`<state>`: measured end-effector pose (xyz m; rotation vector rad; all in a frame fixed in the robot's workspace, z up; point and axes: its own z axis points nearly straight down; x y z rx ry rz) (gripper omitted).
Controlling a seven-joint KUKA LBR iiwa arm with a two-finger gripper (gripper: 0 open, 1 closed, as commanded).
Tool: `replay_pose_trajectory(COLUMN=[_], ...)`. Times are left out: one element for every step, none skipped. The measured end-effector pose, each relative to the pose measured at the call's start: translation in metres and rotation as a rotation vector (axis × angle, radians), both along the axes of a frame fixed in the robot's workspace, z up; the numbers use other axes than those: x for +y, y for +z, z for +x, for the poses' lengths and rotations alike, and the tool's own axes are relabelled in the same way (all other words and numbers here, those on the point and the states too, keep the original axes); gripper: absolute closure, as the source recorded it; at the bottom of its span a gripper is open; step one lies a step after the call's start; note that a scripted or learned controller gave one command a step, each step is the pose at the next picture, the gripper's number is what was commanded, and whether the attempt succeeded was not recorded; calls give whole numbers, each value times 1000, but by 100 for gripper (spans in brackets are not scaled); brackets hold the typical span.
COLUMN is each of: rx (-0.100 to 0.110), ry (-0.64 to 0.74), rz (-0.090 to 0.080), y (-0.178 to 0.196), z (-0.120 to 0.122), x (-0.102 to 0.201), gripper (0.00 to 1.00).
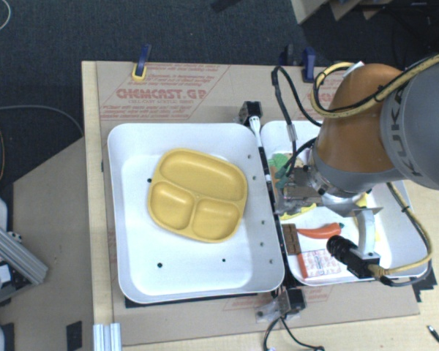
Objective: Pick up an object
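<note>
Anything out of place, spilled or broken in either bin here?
Nothing spilled or damaged. The yellow plate lies in the left bin, turned askew to its sides. The right bin holds several small things, partly hidden under the arm.

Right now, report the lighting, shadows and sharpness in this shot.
Camera view: the light is soft and even, with no harsh glare on the white left bin. The yellow divided plate is crisp and casts only a faint shadow at its rim. The arm shades much of the right bin. Its orange band carries a mild sheen.
</note>
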<state>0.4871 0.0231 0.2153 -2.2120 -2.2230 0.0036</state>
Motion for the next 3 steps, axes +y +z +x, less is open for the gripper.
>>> replay_pose_trajectory(rx=[-8,-7,-1], ry=[-4,-6,-5], rz=[-2,-3,-2], y=[18,14,-1], z=[-7,-2,-1], x=[6,-3,7], gripper=[100,100,100])
